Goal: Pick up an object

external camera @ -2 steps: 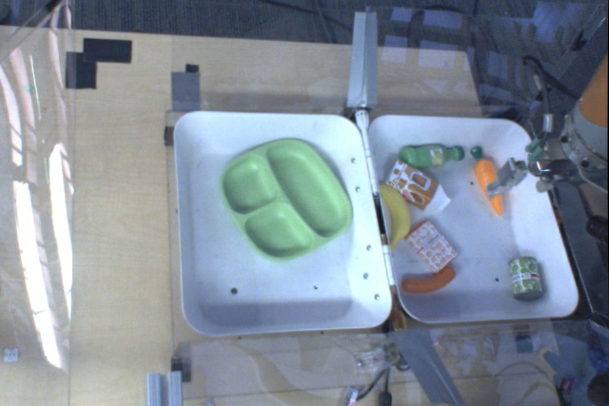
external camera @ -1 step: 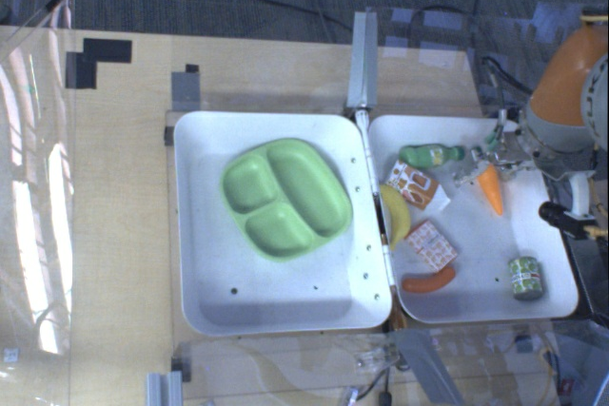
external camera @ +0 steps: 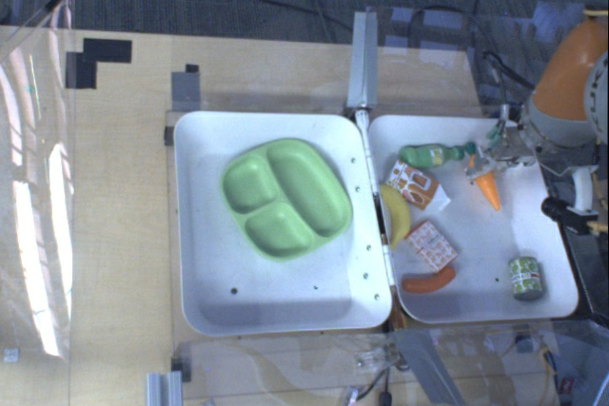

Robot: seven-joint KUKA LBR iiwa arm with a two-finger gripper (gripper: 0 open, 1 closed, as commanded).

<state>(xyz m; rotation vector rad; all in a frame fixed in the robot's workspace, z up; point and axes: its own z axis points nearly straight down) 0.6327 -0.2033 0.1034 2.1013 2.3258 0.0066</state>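
The right bin (external camera: 552, 299) holds several objects. A green bottle (external camera: 433, 154) lies on its side near the far wall. An orange carrot (external camera: 488, 190) lies just right of the bottle. Near the left wall sit an orange-and-white carton (external camera: 415, 184) and a yellow banana (external camera: 398, 216), with a checkered packet (external camera: 432, 245) and a reddish sausage (external camera: 428, 280) closer to the front. A small green can (external camera: 524, 278) stands at the front right. My gripper (external camera: 499, 152) hangs over the bin's far right part, just above the carrot's upper end and by the bottle's cap.
A green divided plate (external camera: 285, 199) lies in the left bin (external camera: 219, 299). A metal divider post (external camera: 362, 62) stands between the bins at the back. The arm's orange band (external camera: 569, 81) and grey wrist (external camera: 571, 190) overhang the right bin's right edge.
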